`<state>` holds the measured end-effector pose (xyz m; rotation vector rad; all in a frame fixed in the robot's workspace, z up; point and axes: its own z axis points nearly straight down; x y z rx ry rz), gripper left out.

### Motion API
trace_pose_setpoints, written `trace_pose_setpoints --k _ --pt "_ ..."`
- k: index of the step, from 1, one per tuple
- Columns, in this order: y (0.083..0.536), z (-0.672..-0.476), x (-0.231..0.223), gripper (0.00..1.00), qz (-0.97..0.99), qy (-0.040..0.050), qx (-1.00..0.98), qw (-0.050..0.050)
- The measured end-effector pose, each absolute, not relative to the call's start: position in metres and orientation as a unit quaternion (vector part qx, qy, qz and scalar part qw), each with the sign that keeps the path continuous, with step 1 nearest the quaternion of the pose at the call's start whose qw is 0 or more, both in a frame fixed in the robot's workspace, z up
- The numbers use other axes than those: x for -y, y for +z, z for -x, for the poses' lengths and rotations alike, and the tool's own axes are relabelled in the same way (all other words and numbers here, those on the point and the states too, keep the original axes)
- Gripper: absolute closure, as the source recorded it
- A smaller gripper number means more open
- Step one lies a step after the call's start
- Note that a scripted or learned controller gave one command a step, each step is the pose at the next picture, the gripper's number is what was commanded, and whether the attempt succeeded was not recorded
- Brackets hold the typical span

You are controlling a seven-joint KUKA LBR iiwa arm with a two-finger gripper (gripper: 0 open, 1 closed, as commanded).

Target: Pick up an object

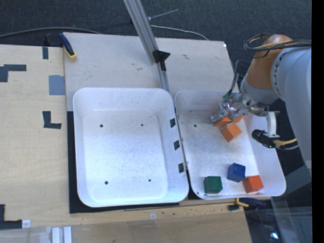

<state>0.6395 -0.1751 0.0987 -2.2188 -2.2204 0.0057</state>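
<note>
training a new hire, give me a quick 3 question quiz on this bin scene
1. True or false: the blocks lie in the left bin.
2. Which block lies nearest the gripper? A green B blue C orange
3. How many blocks sit along the right bin's near edge?

Key:
1. False; all are in the right bin.
2. C, the orange block.
3. Three: the green block, blue block and red block.

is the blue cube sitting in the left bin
No, the blue cube sits in the right bin, near its front edge between the green cube and an orange cube.
</note>
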Motion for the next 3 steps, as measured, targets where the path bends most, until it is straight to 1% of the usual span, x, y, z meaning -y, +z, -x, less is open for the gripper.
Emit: trace_pose_setpoints --k 1,2,3 --pt "0.095 -0.583 0.119 1.0 0.706 -0.0009 0.708 -0.002" --pt "0.196 -0.552 0.056 1.0 0.705 -0.002 0.709 0.0" --pt "0.191 -0.559 -0.047 1.0 0.703 0.0001 0.711 0.002"
